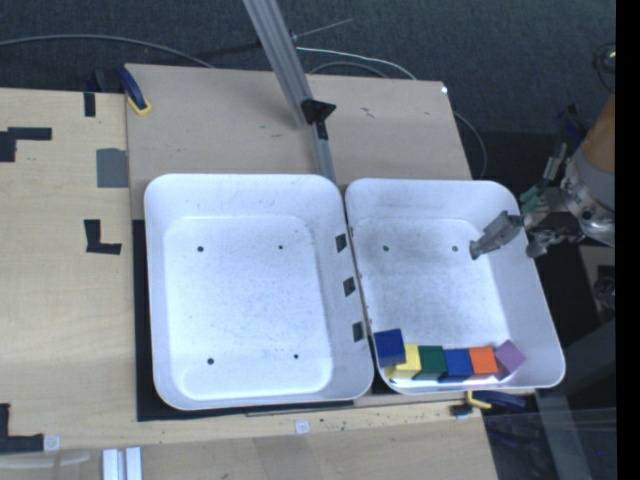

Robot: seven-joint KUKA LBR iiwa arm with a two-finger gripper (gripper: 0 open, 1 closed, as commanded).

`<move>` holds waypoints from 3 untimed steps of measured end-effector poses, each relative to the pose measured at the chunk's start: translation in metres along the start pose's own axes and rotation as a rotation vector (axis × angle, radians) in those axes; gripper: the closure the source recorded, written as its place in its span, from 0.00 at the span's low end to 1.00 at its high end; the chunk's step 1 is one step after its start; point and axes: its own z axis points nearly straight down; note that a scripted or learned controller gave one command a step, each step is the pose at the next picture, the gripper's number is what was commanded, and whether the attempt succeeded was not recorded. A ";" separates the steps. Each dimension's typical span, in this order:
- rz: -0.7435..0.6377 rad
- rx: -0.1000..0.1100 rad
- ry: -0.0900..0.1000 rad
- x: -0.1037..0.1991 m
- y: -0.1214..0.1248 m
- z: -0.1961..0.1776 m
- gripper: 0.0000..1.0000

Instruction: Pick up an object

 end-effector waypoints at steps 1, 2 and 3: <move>-0.004 -0.010 -0.002 0.043 -0.016 -0.115 0.00; -0.005 -0.009 -0.001 0.104 0.021 -0.210 0.00; -0.003 -0.007 -0.002 0.134 0.099 -0.253 0.00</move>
